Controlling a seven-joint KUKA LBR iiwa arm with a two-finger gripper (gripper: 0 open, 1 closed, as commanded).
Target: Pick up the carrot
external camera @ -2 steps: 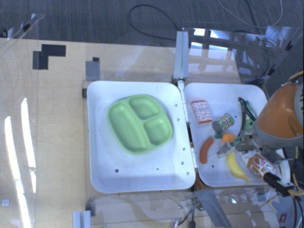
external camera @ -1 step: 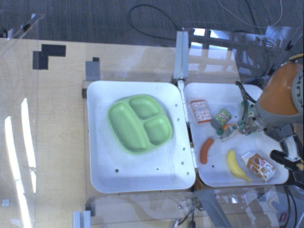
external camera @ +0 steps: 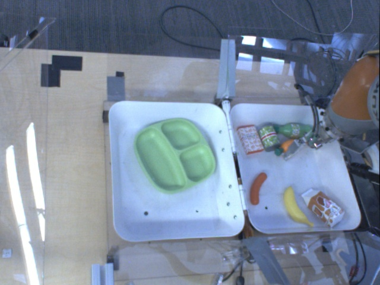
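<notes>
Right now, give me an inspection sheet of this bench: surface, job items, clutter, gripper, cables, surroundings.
Surface: wooden bench bearing the left bin and the right bin, side by side.
Job's things: carrot, small and orange, at the top of the right bin, right beside the gripper.
Clutter: green divided plate in the left bin; in the right bin a red-and-white carton, green bottle, sausage, banana and a wrapped snack packet.
Grippers: gripper low over the right bin's top edge, next to the bottle and carrot; finger state unclear.
Cables: black cables looping on the floor behind the bench.
Surroundings: grey carpet, metal frame posts.
</notes>
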